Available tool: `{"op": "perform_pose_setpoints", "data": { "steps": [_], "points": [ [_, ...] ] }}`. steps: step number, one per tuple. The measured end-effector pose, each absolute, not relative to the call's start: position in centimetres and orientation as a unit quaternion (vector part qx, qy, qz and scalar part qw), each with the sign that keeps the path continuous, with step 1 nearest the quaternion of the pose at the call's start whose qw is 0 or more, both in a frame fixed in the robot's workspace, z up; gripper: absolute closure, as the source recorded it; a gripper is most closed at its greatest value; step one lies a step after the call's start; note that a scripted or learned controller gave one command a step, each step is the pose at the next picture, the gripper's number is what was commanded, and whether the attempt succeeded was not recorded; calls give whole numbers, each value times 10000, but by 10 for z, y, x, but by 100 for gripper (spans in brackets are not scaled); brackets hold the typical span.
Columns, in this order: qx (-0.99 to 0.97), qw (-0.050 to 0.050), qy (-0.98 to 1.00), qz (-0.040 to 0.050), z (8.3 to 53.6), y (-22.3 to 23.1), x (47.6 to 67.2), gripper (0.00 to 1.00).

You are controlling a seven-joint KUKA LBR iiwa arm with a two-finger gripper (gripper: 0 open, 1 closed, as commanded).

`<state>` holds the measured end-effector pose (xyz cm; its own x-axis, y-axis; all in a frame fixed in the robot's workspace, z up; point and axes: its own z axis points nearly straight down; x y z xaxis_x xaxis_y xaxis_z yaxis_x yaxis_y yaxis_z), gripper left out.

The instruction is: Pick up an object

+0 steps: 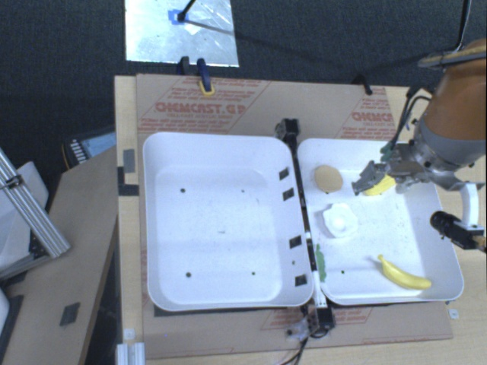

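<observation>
The right bin [449, 280] holds several things. A yellow banana [403, 274] lies near its front right corner. A white lumpy object [339, 220] sits near the bin's left side, and a round tan object [328, 178] lies behind it. My gripper [369, 179] hangs over the back of this bin, just right of the tan object. A small yellow object [380, 186] shows right against the gripper's tip, partly hidden by it. Whether it is held or merely lies beneath, I cannot tell.
The left bin [163, 204] stands beside the right one, with a black-clipped divider [300, 211] between them. The cardboard sheet [228, 101] under both bins carries a yellow-and-blue clamp [204, 78] at the back. A metal plate [181, 21] lies beyond it.
</observation>
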<state>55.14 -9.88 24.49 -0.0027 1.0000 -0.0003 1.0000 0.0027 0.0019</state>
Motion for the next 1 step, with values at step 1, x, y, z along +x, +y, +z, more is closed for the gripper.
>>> {"op": "perform_pose_setpoints", "data": {
  "steps": [1],
  "points": [
    [7054, 18, 7089, 15, 256, -99, 552, 100]
  ]
}}
